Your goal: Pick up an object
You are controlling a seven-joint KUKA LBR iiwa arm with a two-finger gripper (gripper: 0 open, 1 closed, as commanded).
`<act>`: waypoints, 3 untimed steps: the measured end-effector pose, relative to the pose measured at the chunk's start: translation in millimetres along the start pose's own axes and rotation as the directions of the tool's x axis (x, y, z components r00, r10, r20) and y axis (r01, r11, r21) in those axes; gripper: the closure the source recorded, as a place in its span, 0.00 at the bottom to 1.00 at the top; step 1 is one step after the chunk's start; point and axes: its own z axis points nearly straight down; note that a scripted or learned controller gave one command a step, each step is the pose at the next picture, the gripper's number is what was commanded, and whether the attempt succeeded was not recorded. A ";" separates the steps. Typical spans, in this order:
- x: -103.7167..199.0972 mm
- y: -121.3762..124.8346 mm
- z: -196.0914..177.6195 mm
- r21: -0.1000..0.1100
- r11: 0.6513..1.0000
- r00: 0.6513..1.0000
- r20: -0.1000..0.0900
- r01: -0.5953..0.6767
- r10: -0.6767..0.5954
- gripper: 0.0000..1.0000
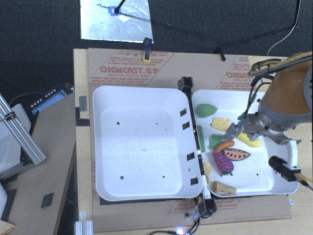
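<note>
From above, the 2 white bins sit side by side on the table; the left bin lies bare, while toy food is heaped in the right bin, probably as the picking source. The jaws hang low over this heap; how far they are parted I cannot tell. The orange carrot lies just below them, beside the watermelon slice.

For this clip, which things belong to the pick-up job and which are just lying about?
Belongs to the job:
- claw, low over the right bin
- toy foods in that bin: green leaf, yellow cheese wedge, orange carrot, watermelon slice, purple grapes

Lying about:
- left bin
- yellow clamp
- foil sheet
</note>
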 end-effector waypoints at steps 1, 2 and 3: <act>10.9 1.0 82.0 -0.023 1.000 1.000 0.004 0.000 0.000 0.00; 10.2 0.8 73.1 -0.022 1.000 1.000 0.005 0.000 0.000 1.00; 17.5 42.0 103.0 -0.001 1.000 1.000 0.001 0.003 -0.003 1.00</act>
